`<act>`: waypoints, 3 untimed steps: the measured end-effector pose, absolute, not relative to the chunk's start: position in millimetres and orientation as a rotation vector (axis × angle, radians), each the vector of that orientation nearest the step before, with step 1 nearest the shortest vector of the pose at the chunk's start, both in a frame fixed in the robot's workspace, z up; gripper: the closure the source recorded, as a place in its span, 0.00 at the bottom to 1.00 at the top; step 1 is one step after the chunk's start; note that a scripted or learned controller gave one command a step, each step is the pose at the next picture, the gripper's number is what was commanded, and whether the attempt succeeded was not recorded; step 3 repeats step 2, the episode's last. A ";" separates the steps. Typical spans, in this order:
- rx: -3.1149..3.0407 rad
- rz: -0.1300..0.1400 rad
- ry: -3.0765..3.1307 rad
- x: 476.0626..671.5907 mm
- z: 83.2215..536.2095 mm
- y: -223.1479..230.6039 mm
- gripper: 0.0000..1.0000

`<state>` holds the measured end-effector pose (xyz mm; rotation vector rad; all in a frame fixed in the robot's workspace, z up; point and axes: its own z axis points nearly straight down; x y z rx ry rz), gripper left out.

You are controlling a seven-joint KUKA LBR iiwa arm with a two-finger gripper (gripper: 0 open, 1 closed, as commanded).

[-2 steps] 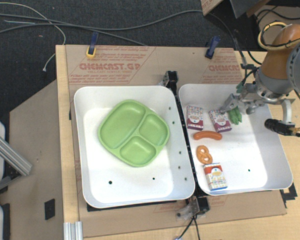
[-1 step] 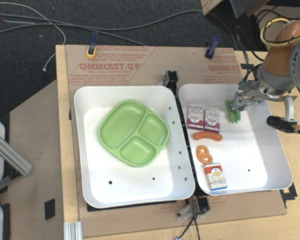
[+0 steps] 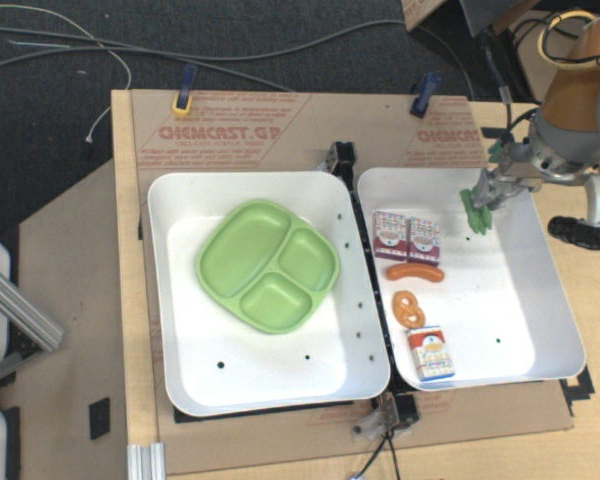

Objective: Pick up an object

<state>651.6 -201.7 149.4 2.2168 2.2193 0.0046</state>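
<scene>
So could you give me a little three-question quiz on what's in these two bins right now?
1. True or false: the green divided plate lies in the left bin.
2. Which lies nearest the pretzel in the right bin? A) the hot dog B) the green thing under the gripper C) the blue clamp
3. Fill in: the two small cartons sit side by side, just above the ____.

Key: 1 true; 2 A; 3 hot dog.
</scene>
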 end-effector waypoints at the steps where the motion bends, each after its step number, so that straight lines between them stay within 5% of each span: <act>1: 2.215 0.006 2.220 660.1 200.5 -194.6 1.00; 3: 2.216 0.004 2.219 660.9 245.3 -198.2 1.00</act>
